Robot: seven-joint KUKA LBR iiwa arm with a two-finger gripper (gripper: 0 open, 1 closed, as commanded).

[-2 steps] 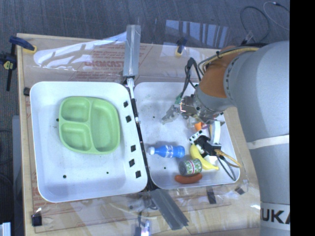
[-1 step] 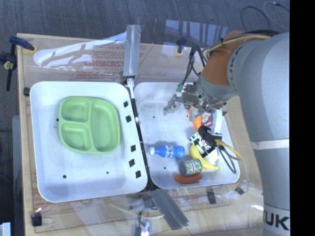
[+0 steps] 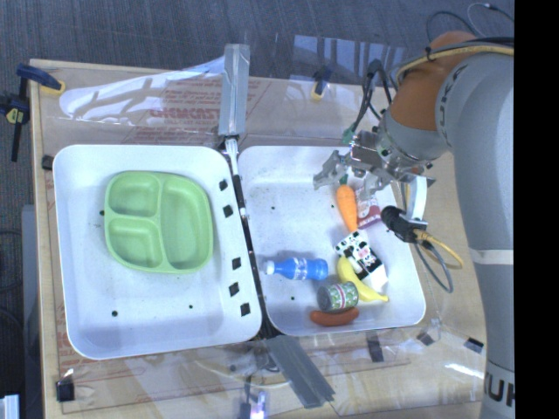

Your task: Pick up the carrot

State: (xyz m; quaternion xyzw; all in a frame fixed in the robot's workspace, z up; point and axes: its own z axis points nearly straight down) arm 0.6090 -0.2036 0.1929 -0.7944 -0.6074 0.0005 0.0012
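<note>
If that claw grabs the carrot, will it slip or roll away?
The carrot looks smooth and tapered, so it could probably slide out of a pinch. Being rounded, it may roll on the white bin if nudged. It seems stiff, likely plastic.

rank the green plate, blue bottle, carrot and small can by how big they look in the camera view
1. green plate
2. blue bottle
3. carrot, close to the bottle, so that order is unsure
4. small can

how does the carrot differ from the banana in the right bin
The carrot is orange; the banana is yellow. The carrot looks straight and tapered, the banana curved. The carrot lies in the bin's upper part, right under the gripper, with bare floor on its left; the banana lies lower, crowded by a black-and-white carton and a small can. Both rest in the right bin.
</note>
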